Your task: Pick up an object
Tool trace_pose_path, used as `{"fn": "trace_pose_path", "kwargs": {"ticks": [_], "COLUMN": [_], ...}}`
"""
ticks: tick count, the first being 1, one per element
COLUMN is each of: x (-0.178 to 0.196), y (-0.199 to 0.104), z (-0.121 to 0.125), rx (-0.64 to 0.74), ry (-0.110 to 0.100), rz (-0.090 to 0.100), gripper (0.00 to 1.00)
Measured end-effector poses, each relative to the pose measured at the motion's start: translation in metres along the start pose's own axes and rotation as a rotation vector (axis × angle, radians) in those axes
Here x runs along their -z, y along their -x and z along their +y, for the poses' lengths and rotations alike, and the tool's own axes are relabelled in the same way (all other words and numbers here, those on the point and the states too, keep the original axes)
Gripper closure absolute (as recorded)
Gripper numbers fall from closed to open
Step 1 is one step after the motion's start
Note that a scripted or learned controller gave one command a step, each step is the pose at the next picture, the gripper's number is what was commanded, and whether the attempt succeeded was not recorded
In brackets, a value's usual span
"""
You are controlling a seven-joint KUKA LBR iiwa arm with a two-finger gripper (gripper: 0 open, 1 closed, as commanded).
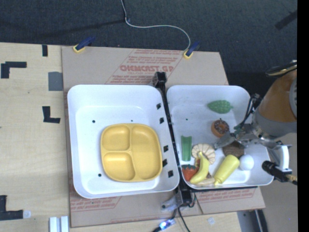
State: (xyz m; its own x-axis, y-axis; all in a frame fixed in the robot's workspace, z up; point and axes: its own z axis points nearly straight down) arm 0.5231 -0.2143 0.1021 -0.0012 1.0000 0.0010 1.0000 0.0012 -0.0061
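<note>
The right bin (193, 98) holds a pile of toy food: a green leafy piece (219, 106), a reddish-brown round piece (220, 127), a green stick (186, 147), a beige ridged piece (203, 151), a yellow banana (203, 169), a yellow bottle (227, 168), a white ball (246, 162), a red piece (189, 172) and a dark brown piece (233, 150). My gripper (231, 138) reaches in from the right. It hangs low over the bin's right part, just above the dark brown piece and right of the reddish-brown one.
In the left bin (82, 129) lies a yellow divided plate (131, 152). Both bins rest on a cardboard sheet (145, 66). A white cable (145, 25) runs across the dark floor behind it. The arm's grey body (280, 110) covers the right bin's right rim.
</note>
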Motion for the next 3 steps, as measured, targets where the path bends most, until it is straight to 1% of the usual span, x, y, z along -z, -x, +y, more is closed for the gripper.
{"fn": "trace_pose_path", "kwargs": {"ticks": [1, 2, 3], "x": [-0.016, -0.003, 0.040], "y": [0.001, 0.001, -0.002], "z": [0.001, 0.003, 0.003], "rx": [-0.001, 0.000, 0.000], "ry": [0.009, 0.015, 0.008], "rz": [-0.007, -0.007, -0.002], "gripper": [0.00, 1.00, 1.00]}}
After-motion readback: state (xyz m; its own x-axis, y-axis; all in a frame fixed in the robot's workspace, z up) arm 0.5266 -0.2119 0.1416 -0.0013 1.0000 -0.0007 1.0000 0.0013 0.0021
